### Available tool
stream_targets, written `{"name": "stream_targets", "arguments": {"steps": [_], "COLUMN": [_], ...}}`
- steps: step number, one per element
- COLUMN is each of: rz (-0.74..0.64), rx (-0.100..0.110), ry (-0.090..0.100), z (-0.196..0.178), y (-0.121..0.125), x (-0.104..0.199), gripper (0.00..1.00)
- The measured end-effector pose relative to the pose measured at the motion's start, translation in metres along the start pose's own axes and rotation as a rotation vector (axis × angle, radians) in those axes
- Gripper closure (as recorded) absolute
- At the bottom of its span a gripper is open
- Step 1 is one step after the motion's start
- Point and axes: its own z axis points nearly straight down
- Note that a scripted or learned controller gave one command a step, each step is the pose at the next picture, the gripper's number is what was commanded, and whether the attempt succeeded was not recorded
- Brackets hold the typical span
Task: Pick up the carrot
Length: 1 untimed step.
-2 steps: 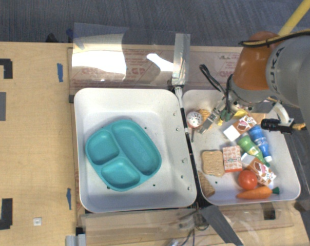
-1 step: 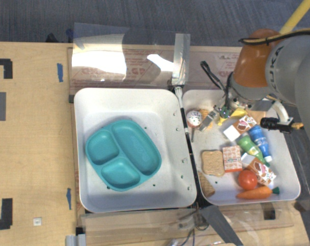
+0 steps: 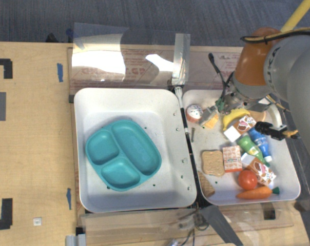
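The carrot sits tight against the right bin's front wall, tomato touching behind it; open floor to its left.

Lab: robot arm, taped bench

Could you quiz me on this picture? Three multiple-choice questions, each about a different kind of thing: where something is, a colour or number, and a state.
1. Where does the carrot lie?
A. On the teal plate
B. At the near edge of the right bin
C. On the bench outside the bins

2. How many compartments has the teal plate?
A. Two
B. Three
C. Five

3. What is the carrot's state?
A. Lifted by the arm
B. Lying in the bin, beside the tomato
C. Standing upright on the plate

Answers: 1 B, it lies along the right bin's near wall. 2 B, three hollows show. 3 B, it lies flat by the tomato.
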Motion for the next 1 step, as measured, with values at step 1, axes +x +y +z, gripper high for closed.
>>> {"name": "stream_targets", "arguments": {"steps": [1], "rz": [-0.002], "rx": [-0.005], "ry": [-0.006], "z": [-0.0115], "y": [0.0016], "x": [-0.0005], "gripper": [1.00]}}
